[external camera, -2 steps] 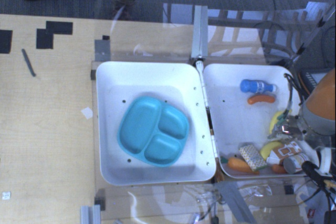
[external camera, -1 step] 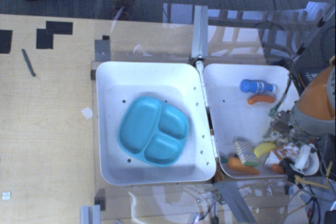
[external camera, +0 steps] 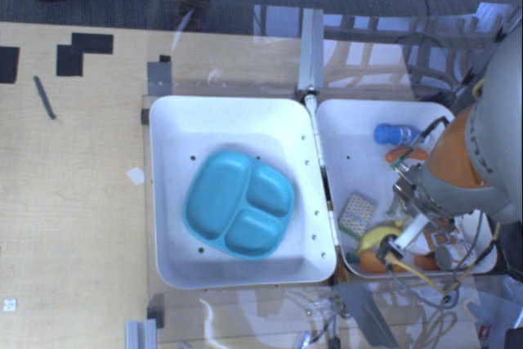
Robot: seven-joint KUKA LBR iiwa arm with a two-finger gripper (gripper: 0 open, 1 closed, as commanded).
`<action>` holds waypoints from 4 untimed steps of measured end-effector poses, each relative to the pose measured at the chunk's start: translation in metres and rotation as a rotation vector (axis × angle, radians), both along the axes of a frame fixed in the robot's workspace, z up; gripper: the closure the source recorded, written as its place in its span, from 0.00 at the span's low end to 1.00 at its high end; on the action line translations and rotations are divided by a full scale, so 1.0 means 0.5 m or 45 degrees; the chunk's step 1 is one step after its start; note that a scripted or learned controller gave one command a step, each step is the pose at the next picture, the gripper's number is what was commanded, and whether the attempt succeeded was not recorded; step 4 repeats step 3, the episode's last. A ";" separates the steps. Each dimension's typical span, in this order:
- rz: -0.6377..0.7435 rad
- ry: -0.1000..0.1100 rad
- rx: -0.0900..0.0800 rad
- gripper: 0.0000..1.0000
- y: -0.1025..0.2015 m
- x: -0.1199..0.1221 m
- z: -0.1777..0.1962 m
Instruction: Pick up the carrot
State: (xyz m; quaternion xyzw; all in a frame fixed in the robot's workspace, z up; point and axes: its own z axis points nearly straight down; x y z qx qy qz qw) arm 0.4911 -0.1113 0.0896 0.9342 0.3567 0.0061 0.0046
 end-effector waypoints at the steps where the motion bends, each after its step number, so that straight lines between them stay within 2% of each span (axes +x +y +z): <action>1: 0.504 0.006 -0.011 1.00 0.017 0.005 0.000; 2: 0.394 0.004 -0.002 1.00 -0.068 -0.001 -0.001; 3: 1.129 0.008 -0.012 1.00 -0.153 -0.002 -0.001; 4: 1.129 0.008 -0.012 1.00 -0.153 -0.002 -0.001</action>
